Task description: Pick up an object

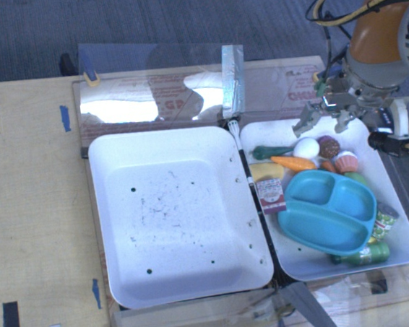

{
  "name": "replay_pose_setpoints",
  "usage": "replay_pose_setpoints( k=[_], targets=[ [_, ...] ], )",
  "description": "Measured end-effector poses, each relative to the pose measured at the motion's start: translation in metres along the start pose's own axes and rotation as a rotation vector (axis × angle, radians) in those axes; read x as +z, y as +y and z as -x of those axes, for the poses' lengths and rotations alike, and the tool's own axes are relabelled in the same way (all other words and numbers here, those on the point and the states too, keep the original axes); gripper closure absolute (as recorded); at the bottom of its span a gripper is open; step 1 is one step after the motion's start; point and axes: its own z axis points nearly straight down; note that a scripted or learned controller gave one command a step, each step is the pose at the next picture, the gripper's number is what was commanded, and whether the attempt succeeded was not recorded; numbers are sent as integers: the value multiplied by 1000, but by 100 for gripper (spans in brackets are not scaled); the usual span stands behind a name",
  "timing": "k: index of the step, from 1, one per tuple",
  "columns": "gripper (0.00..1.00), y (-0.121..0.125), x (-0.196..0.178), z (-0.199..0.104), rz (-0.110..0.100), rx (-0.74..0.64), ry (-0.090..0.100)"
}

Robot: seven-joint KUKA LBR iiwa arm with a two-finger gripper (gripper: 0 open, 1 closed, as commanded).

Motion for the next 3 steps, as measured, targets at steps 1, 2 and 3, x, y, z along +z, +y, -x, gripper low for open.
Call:
replay_pose_setpoints(
  k=[1, 2, 3],
  targets=[
    [0, 13, 123, -8, 7, 58, -2],
    [0, -10, 130, -21, 14, -130, -2],
    [0, -40, 129, -1, 20, -11, -2]
  ],
)
